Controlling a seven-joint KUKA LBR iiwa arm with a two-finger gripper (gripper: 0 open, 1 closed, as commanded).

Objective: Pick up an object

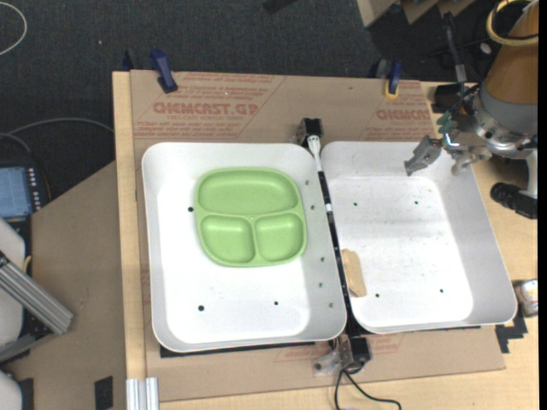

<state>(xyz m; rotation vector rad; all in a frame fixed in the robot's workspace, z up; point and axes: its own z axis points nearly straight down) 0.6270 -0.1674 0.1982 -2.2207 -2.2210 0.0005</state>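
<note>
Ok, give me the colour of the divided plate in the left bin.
Light green; the divided plate shows plainly in the camera view, lying in the left bin.

Two things I could pick from the bins.
I see a green three-compartment tray [250,216] lying flat in the left bin, and a small tan wooden piece [354,273] lying flat at the right bin's left edge.

Single fixed camera, mounted above the brown cardboard-covered bench [214,101] and looking down at a slant from moderate height. Both shallow white plastic bins, left [162,254] and right [466,254], lie fully in frame; dark carpeted floor [171,15] fills the top, and the grey-and-orange robot arm [513,84] enters at right.
</note>
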